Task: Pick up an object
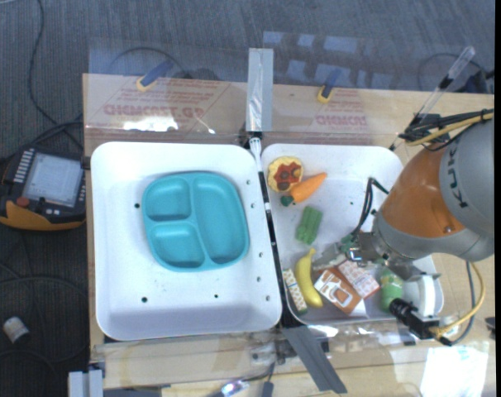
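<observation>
The right bin (350, 160) holds several small objects. A yellow banana (307, 281) lies near its front left, beside a flat orange-and-white packet (343, 289). A green block (308, 224) sits mid-bin, an orange carrot (307, 188) and a small yellow cup of red pieces (284, 172) lie at the back left. A green round thing (391, 288) rests at the front right. My gripper (360, 253) hangs low over the packet's far edge, under the orange-banded wrist (416, 201).
The left bin (118, 304) carries a turquoise divided plate (196, 220). A metal post (260, 89) stands behind the divider between the bins. Cables trail off the arm at the right. A handheld pendant (40, 190) lies on the floor at the left.
</observation>
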Tool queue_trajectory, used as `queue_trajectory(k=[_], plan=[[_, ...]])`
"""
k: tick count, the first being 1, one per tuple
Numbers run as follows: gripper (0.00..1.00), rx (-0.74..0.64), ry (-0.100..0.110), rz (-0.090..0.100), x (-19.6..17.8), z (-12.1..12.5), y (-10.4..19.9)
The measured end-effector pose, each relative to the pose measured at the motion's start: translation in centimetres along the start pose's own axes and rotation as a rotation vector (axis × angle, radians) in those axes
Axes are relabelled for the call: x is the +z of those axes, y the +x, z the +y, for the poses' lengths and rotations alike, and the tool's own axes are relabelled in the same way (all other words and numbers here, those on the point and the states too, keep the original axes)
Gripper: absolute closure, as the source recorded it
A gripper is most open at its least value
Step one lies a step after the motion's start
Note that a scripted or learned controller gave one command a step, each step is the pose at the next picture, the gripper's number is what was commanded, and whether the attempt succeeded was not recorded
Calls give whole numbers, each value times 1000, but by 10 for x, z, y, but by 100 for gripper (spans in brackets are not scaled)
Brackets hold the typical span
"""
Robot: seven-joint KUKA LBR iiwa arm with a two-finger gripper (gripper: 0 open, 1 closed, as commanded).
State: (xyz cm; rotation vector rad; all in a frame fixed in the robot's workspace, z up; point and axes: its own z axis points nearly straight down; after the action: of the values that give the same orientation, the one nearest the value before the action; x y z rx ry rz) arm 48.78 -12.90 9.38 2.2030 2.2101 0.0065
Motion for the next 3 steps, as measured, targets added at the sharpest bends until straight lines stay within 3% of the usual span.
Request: queue_trajectory(k=[1, 2, 3], plan=[[0, 115, 19, 15, -38, -2, -91], [0, -8, 10, 23, -2, 5, -83], [100, -9, -10, 13, -14, 11, -85]])
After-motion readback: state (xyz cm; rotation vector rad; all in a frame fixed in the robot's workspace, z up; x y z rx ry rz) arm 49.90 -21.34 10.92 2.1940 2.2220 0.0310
